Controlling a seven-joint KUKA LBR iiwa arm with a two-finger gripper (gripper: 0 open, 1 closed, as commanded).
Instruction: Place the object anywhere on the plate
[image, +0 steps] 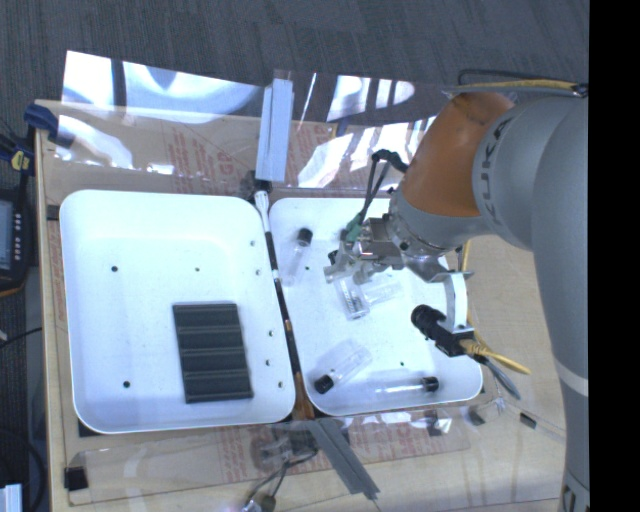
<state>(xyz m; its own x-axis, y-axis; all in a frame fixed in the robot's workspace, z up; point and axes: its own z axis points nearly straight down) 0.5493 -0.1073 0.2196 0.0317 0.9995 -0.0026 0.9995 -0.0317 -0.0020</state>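
A black ridged plate (211, 350) lies flat in the left bin (100, 230), towards its front. My gripper (350, 265) hangs over the middle of the right bin (310, 215). Directly under it and slightly to the front lies a clear plastic vial (362, 296); whether the gripper touches it is not visible. Three more clear vials with black caps rest in the right bin: one near the left wall (300, 248), one at the front left (338, 366), and a long one along the front wall (402, 383).
A narrow ridge (280, 300) separates the two bins. The grey arm with its orange band (455, 150) covers the right bin's back right part. Metal brackets (330, 455) and clear sheeting border the bench in front.
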